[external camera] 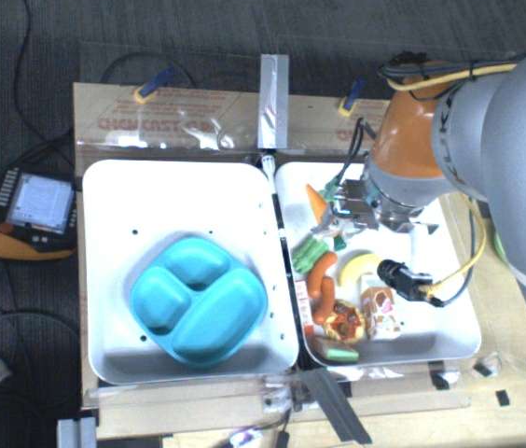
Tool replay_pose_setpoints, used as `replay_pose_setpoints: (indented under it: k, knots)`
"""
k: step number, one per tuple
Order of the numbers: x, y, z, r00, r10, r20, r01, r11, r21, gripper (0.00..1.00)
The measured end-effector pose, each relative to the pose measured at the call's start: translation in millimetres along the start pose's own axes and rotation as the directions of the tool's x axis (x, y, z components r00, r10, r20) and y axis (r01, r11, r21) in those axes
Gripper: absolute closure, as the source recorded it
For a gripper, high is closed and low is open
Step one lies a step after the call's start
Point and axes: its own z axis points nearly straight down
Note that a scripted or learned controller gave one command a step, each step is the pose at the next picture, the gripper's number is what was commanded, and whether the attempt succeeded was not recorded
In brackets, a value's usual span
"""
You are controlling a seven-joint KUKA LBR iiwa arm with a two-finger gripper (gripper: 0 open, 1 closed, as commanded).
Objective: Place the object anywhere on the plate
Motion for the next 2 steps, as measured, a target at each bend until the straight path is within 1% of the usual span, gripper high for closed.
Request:
replay_pose_setpoints:
  k: [1,2]
  knots:
    - [3.5,12.3,-18.9,1.0,0.026,0.002,-0.026,1.0,0.001,1.0]
    - [3.4,12.4,-19.0,1.0,0.027,0.002,-0.027,1.0,0.0,0.0]
